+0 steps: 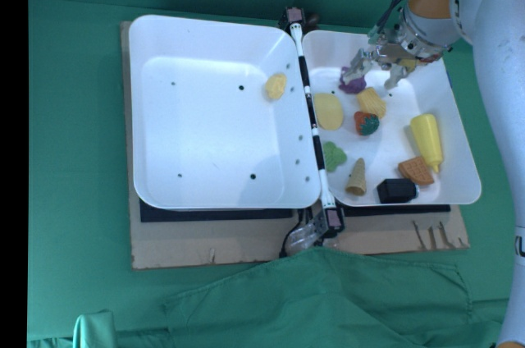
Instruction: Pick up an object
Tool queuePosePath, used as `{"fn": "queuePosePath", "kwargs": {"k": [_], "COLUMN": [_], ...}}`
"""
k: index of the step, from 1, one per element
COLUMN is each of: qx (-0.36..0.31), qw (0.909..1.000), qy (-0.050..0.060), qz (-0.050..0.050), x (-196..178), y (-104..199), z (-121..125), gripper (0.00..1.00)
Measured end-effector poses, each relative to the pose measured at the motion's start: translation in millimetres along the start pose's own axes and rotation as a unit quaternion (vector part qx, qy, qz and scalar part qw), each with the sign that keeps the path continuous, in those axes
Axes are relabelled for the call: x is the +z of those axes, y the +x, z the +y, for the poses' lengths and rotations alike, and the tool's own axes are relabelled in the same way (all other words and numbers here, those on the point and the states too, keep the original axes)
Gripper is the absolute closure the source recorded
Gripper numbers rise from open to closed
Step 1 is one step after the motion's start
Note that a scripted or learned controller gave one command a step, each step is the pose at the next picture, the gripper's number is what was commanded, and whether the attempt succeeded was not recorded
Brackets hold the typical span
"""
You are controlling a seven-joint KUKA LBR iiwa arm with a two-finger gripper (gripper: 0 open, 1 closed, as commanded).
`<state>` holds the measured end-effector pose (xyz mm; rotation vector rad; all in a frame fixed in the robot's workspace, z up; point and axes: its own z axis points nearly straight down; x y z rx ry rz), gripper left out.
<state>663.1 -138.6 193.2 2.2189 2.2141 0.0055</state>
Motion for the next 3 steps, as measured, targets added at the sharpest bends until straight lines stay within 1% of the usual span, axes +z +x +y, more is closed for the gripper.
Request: {"fn": "queuePosePath", "kwargs": {"k": [1,2,3], "qx": [0.001,0.002,0.001], "qw": [1.0,0.9999,1.0], "qy": [-0.006,-0.01,-0.002], "qz": [-0.002,-0.003,-0.001], "x": [6.8,-6.8,-59.3], "y": [16.8,14.8,-11.2], "z": [-46.9,-43.8,-30.5], "gripper": [0.0,1.0,1.0]}}
